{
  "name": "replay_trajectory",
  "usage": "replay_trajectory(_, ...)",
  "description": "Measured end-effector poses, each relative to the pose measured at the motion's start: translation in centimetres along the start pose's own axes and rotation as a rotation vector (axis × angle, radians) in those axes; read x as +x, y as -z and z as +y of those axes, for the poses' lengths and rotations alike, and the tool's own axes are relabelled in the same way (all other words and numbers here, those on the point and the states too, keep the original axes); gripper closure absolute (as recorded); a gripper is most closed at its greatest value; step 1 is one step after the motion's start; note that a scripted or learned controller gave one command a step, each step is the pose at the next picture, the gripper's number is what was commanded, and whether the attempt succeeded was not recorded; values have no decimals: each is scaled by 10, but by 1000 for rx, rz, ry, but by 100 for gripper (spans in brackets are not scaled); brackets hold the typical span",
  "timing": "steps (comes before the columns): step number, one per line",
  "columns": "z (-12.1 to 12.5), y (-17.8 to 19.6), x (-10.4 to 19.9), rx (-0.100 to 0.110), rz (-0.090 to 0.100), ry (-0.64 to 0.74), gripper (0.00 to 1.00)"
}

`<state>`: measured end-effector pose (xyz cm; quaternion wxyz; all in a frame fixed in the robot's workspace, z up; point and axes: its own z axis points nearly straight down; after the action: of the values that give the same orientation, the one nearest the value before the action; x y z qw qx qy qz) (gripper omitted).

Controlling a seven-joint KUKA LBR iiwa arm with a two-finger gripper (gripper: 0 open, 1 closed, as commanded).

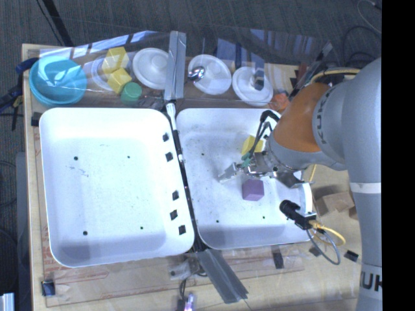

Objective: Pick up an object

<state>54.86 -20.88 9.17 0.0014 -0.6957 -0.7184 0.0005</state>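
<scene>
In the right bin (214,229) a purple cube (253,189) lies near the middle. A yellow block (251,146) sits just behind it, partly covered by the arm's wrist. My gripper (235,170) reaches in low from the right, its tip just left of and slightly above the purple cube, close to the bin floor. Nothing shows held in it. The grey arm with its orange band (301,125) hides the bin's right edge.
The left bin (104,173) lies beside the right one, with a black-clipped divider (175,173) between them. Behind the bins stand a blue bowl (57,80), yellow blocks (117,70), a green cap (132,91) and several white lids (211,75).
</scene>
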Motion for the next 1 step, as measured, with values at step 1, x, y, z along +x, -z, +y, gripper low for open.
replay_trajectory(1, -25, 0, 1, -1, 0, -74, 0)
